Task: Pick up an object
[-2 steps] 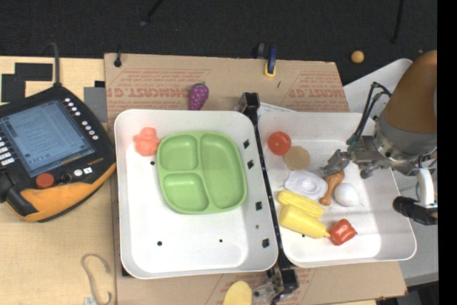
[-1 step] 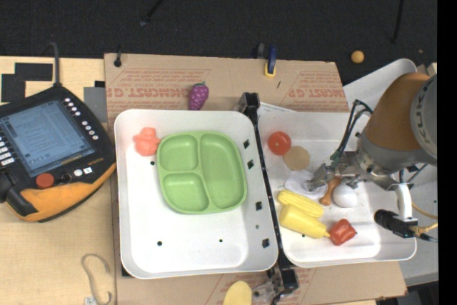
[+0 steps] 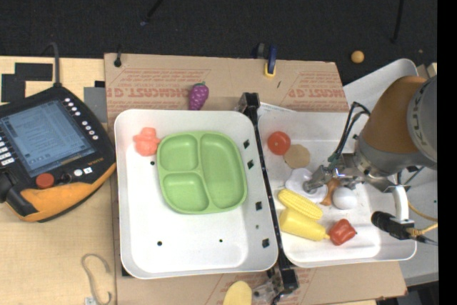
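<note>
The tool (image 3: 330,181) is seen low in the right bin (image 3: 314,128), at the frame's right centre, beside a white egg-shaped object (image 3: 345,199); whether it is apart or together cannot be told. Corn (image 3: 300,204), a yellow block (image 3: 303,226), a red pepper (image 3: 342,231) and a tomato (image 3: 278,143) are clustered there as candidates, presumably for reach. Reversed lettering is printed on the cardboard (image 3: 164,82); it cannot be read reliably.

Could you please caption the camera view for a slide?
Gripper low in the right bin among toy foods; green plate in the left bin.
</note>
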{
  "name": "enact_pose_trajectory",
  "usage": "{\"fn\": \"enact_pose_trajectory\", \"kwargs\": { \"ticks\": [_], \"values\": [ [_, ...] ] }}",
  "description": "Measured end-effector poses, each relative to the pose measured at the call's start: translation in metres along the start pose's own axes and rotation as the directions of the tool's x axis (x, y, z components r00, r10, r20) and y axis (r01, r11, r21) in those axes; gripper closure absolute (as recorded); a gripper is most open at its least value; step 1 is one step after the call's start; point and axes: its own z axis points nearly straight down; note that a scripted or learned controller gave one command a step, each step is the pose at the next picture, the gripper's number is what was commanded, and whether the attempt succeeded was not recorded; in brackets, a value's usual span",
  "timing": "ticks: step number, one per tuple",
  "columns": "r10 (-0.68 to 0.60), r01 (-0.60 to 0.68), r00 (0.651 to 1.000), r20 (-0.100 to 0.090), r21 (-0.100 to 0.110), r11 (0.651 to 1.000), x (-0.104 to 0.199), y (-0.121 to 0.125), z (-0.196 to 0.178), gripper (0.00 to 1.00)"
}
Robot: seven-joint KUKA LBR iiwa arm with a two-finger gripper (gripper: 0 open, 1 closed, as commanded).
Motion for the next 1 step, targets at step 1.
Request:
{"fn": "enact_pose_trajectory", "kwargs": {
  "ticks": [1],
  "values": [
    [0.005, -0.005, 1.000, -0.002, -0.003, 1.000, -0.0013, 0.0009, -0.0123, 1.00]
  ]
}}
